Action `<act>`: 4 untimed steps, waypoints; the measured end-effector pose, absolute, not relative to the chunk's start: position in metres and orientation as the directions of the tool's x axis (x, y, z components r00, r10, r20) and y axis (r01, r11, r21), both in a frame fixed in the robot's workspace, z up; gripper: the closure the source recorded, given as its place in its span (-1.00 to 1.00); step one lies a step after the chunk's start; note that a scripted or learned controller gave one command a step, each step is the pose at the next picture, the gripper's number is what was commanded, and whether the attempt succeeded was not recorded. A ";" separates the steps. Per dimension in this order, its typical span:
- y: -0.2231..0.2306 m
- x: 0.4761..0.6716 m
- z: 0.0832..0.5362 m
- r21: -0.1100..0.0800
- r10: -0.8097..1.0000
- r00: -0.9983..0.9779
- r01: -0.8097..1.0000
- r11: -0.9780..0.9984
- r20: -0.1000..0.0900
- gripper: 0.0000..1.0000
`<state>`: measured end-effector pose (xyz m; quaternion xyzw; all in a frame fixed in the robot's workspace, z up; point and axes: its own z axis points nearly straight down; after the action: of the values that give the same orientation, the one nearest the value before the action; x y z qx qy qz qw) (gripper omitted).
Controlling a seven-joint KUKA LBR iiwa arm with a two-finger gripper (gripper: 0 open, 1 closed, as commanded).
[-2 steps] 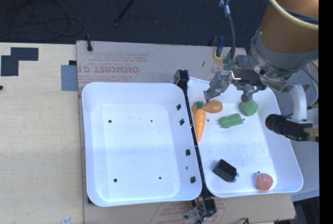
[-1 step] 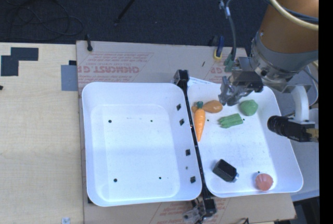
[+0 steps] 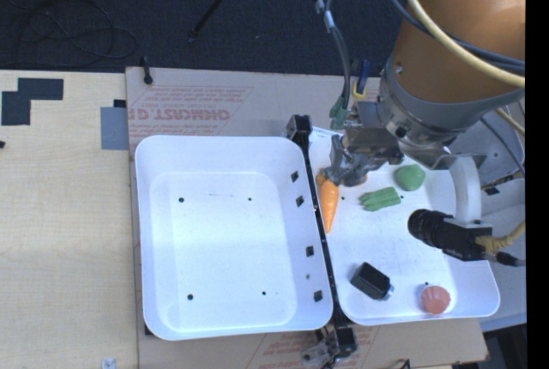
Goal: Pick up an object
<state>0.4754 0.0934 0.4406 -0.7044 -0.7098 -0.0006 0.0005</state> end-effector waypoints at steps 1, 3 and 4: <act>0.176 0.475 0.447 -0.002 1.000 -0.009 1.000 0.009 0.001 1.00; 0.244 0.544 0.540 0.002 1.000 -0.003 1.000 0.003 0.000 1.00; 0.244 0.585 0.537 -0.002 1.000 0.001 1.000 -0.001 -0.002 1.00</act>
<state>0.5849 0.2438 0.5367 -0.7074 -0.7068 0.0015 0.0001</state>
